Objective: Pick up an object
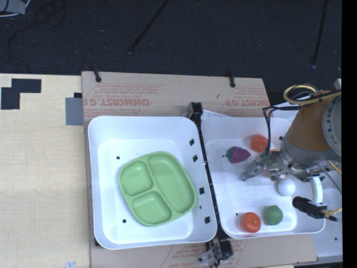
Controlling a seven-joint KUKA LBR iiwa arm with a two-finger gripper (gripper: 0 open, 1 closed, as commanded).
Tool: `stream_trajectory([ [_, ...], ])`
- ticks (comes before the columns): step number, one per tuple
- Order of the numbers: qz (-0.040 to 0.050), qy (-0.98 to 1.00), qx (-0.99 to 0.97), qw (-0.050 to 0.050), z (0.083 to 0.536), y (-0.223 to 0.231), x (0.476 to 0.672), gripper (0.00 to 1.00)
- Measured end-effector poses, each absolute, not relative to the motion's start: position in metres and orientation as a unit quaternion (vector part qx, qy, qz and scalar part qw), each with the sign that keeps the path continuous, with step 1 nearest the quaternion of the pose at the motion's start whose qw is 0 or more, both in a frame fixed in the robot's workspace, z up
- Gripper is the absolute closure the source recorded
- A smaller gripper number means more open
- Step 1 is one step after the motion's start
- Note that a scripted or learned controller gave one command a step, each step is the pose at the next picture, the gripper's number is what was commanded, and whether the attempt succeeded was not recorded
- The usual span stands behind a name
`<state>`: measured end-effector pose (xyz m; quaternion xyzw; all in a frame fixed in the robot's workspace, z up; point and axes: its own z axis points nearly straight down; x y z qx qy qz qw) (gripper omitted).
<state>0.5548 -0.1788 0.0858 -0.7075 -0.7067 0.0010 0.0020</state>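
I reach in low over the right bin (223, 149), my gripper (257, 169) near the purple grapes (238, 154); I cannot tell how it stands. The left bin (106, 133) holds a green divided plate (157, 188), both on cardboard (167, 96) over a pale bench (39, 172), dark floor beyond.

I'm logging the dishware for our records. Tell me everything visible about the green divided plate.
The green divided plate is pale green, looks like smooth plastic, and has rounded corners and a raised rim. Ridges split it into three compartments: one long, two smaller. It lies flat, face up and turned at an angle, on the floor of the left bin, toward the wall shared with the other bin. No object lies in its compartments.
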Motion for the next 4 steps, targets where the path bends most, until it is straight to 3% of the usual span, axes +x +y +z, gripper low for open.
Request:
stream_trajectory([
  [1,0.0005,-0.706,-0.709,0.001,0.098,-0.180,0.555,1.00],
  [4,-0.0007,-0.707,-0.707,-0.001,0.247,-0.182,0.558,1.00],
])
